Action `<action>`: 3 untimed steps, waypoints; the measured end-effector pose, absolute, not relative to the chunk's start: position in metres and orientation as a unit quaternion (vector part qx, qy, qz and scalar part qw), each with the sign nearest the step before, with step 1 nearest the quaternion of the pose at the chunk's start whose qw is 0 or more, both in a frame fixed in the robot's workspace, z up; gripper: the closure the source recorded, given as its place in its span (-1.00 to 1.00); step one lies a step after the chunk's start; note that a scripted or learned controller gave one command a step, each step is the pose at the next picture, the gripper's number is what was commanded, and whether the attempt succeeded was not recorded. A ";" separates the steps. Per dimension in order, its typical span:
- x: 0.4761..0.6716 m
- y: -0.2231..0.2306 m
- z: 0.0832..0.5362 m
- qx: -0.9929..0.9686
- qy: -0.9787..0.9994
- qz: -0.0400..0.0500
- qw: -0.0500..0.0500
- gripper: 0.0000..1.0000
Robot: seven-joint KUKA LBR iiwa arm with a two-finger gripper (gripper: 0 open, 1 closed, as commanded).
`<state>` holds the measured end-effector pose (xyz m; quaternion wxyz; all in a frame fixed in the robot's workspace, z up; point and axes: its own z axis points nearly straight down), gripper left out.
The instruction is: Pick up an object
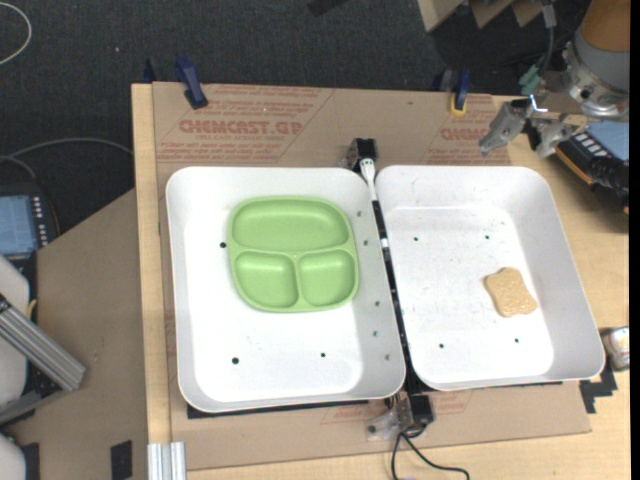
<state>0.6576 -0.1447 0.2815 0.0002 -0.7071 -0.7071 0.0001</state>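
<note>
A small tan, biscuit-like piece [511, 292] lies in the right white bin [450, 208], toward its right side. A green divided plate [294, 253] rests flat in the left white bin [200, 298]. My gripper [521, 132] hangs at the upper right, above the bench just beyond the right bin's far corner. It is open, with nothing between its two grey fingers [497, 133]. The tan piece sits well in front of it, apart from it.
The bins sit side by side on a cardboard-covered board [260, 118], held by blue clamps [190, 83] at the back. A black latch [364, 154] joins the bins at the far seam. Cables and a dark device [600, 163] lie at the right edge.
</note>
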 end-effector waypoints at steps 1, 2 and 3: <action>0.667 -0.056 0.548 -0.704 -0.710 -0.008 -0.009 -1.00; 0.617 0.036 0.514 -0.703 -0.711 0.000 0.002 -1.00; 0.559 0.088 0.443 -0.705 -0.710 0.003 0.004 -1.00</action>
